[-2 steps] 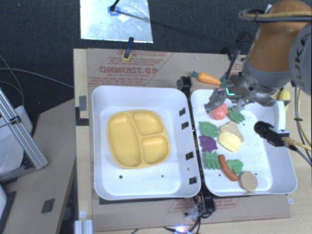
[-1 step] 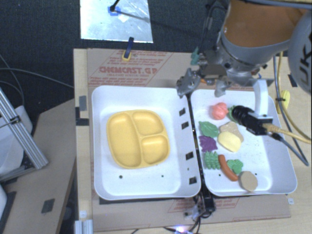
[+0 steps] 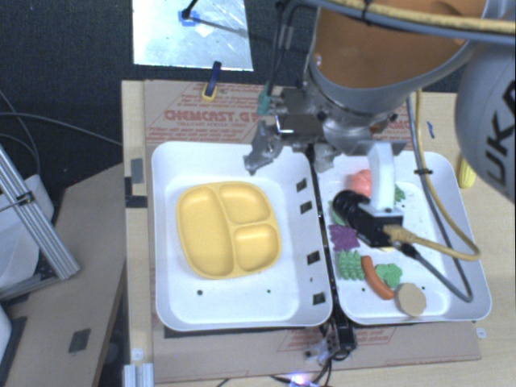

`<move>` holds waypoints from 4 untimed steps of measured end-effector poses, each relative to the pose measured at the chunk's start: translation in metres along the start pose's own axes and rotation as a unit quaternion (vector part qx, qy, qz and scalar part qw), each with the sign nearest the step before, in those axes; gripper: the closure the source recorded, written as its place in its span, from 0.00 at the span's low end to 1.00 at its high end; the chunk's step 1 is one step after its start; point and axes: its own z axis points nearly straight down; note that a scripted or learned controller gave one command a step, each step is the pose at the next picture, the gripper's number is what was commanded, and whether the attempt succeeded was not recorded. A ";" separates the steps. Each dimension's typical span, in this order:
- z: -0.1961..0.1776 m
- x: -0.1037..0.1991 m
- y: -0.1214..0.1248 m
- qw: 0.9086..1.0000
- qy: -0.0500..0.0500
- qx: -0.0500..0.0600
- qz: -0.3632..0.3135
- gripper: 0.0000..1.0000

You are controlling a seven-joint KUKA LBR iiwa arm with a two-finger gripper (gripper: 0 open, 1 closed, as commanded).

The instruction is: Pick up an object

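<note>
My gripper (image 3: 289,156) hangs over the back end of the divider between the two white bins, open, with nothing between its fingers (image 3: 256,158). The left bin (image 3: 169,297) holds a yellow divided plate (image 3: 230,228). In the right bin (image 3: 463,293) lie a purple grape bunch (image 3: 343,236), a green leafy piece (image 3: 349,264), an orange sausage-shaped piece (image 3: 377,277), a green lump (image 3: 390,272), a tan round piece (image 3: 410,299) and an orange-pink piece (image 3: 362,181). The arm's black and white fitting (image 3: 367,216) and its body hide part of that bin.
The bins rest on printed cardboard (image 3: 201,115). Behind it lie a shiny foil sheet (image 3: 192,18) and a blue-and-yellow tool (image 3: 211,81). Cables (image 3: 439,248) trail across the right bin. A metal frame (image 3: 32,216) stands at the left.
</note>
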 end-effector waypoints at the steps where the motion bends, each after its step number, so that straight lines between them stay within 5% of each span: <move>1: 0.119 0.005 -0.003 1.000 -0.004 0.007 0.006 0.00; 2: 0.312 0.025 -0.007 1.000 -0.006 0.010 0.007 0.00; 3: 0.363 -0.058 0.029 1.000 0.000 -0.009 0.004 0.00; 4: 0.375 0.041 0.001 1.000 -0.001 -0.005 0.005 0.00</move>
